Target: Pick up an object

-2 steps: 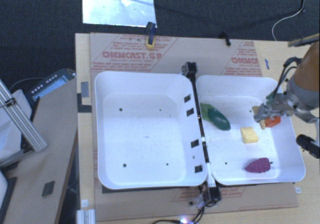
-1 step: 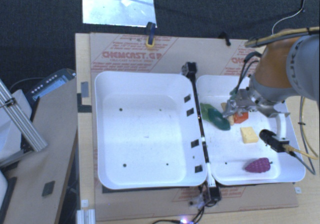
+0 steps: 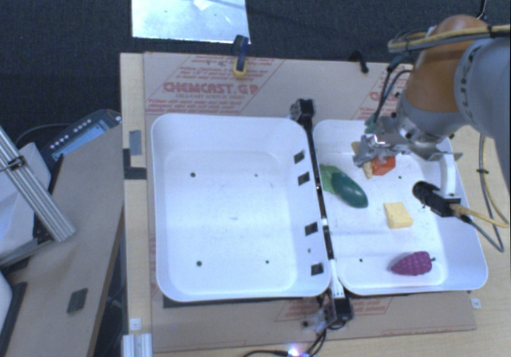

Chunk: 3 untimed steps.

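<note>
Camera view: left bin (image 3: 231, 204) takes the worktop's (image 3: 207, 84) left half, and the right bin (image 3: 363, 239) sits edge to edge with it. All loose items are in the right bin. Green pod-shaped piece (image 3: 345, 186) lies angled near that bin's left edge, in the far half. Hand (image 3: 369, 154) is low over the bin's far-left area, just right of the green piece's far end; open or closed, cannot tell from this angle. Orange piece (image 3: 385, 164) is right against the hand on its right side, and whether it is gripped is unclear. Yellow block (image 3: 398, 215) sits mid-bin, apart from the rest. Magenta berry-like item (image 3: 411, 264) lies near the bin's near edge. Arm (image 3: 447, 84) comes in over the far-right corner.
</note>
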Motion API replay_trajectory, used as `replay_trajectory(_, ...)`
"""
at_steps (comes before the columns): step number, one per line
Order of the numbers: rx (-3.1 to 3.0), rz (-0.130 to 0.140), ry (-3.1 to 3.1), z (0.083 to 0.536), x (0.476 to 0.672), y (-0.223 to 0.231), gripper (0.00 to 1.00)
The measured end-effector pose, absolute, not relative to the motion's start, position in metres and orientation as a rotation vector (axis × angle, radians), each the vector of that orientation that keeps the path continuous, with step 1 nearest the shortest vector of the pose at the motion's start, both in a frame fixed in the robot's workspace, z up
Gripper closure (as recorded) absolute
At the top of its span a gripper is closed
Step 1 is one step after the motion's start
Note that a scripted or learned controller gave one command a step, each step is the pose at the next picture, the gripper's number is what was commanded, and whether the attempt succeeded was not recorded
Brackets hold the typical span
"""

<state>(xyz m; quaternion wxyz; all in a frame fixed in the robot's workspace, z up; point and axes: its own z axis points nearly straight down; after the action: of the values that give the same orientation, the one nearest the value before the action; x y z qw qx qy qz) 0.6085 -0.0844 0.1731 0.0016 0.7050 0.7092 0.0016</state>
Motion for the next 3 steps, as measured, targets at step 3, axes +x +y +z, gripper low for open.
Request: replay_trajectory(3,2.208,0.008,2.233,0.185,0.640,0.046,1.00)
